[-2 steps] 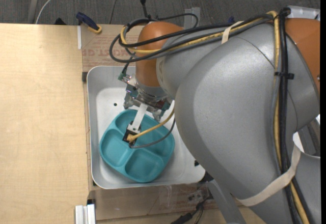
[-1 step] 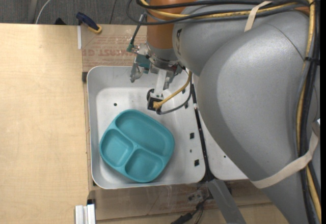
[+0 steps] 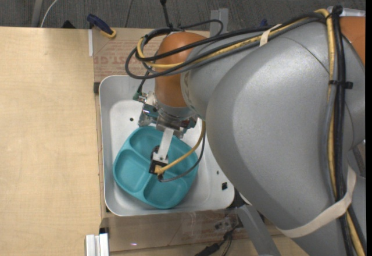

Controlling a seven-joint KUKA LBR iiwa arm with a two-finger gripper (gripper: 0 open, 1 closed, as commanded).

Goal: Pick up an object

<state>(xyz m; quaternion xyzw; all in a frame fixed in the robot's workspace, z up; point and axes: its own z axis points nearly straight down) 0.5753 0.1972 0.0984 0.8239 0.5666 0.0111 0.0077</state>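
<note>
Teal divided plate point(image 3: 131, 170) lies flat in the white bin point(image 3: 110, 109), so I judge my end effector point(image 3: 170, 123) hangs above it to grasp; its opening I cannot tell.

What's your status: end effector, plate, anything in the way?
End effector over the teal plate. Plate lies in the white bin. Arm covers the bin's right side.

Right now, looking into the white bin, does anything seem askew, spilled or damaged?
Nothing stands out. The teal divided plate lies right way up in the white bin, toward the view's lower left, with no visible crack or spill. The gripper sits above it, hiding part of it.
</note>
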